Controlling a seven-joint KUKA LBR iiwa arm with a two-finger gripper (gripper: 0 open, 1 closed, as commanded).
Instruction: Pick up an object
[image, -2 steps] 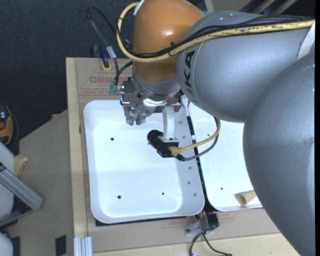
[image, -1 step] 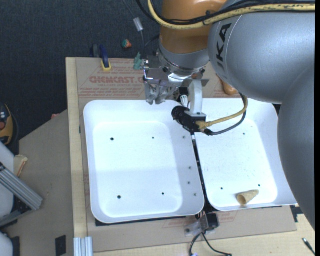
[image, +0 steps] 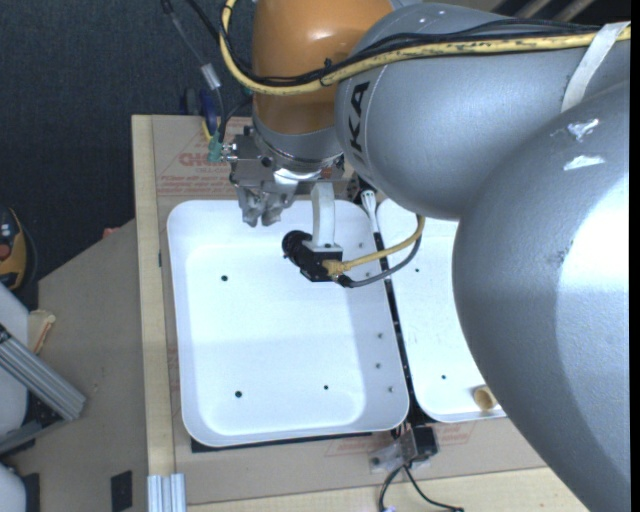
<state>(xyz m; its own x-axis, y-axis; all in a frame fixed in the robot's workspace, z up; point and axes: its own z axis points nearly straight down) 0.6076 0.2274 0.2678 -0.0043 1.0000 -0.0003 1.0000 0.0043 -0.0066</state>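
My gripper (image: 264, 208) hangs over the far edge of the left white bin (image: 200, 330), near its back left corner, below the orange band of the arm. Nothing shows beneath it except the bin's bare floor. A small tan object (image: 485, 399) lies in the right bin (image: 440, 340), near its front edge, partly hidden by the arm's large grey link. It is well away from the gripper, to the right and toward the front.
A white bracket with a black cable fitting (image: 308, 256) and a yellow cable hangs from the wrist over the left bin. The grey arm covers most of the right bin. The wooden bench (image: 150, 200) surrounds both bins.
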